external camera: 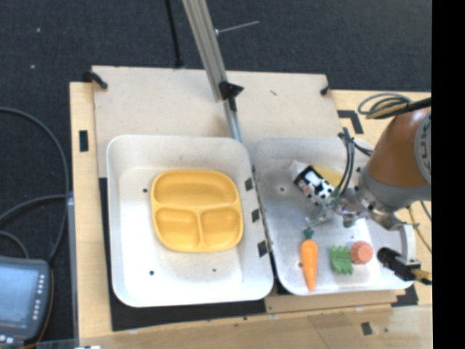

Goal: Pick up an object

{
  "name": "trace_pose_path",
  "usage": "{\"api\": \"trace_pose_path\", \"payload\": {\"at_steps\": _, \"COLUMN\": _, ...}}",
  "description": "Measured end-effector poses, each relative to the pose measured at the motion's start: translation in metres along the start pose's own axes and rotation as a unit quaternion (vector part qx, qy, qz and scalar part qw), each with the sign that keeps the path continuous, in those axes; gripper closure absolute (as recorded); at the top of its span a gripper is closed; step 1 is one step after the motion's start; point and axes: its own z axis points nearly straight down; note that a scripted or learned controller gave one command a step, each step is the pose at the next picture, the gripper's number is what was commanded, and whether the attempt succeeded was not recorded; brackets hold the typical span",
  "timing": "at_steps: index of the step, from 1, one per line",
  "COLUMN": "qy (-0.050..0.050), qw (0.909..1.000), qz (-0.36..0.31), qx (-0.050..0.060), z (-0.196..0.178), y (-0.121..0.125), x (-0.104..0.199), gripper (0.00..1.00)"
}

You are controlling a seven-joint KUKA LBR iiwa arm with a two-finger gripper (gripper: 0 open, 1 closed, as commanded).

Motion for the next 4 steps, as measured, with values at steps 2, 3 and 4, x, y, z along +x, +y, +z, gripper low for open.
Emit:
{"api": "trace_pose_path", "payload": {"at_steps": 2, "qy": 0.0, "qw": 1.0, "qz": 0.002, "qx": -0.004, "z": 0.016, "y": 0.002, "x": -0.002, "gripper": 1.0}}
{"api": "trace_pose_path", "payload": {"at_steps": 3, "qy": -0.001, "qw": 1.0, "qz": -0.001, "qx": -0.006, "z": -0.047, "y": 0.002, "x": -0.008, "gripper": 1.0}}
{"api": "trace_pose_path", "payload": {"at_steps": 4, "qy": -0.001, "qw": 1.0, "qz": -0.002, "qx": -0.006, "z": -0.107, "y": 0.002, "x": -0.019, "gripper": 1.0}}
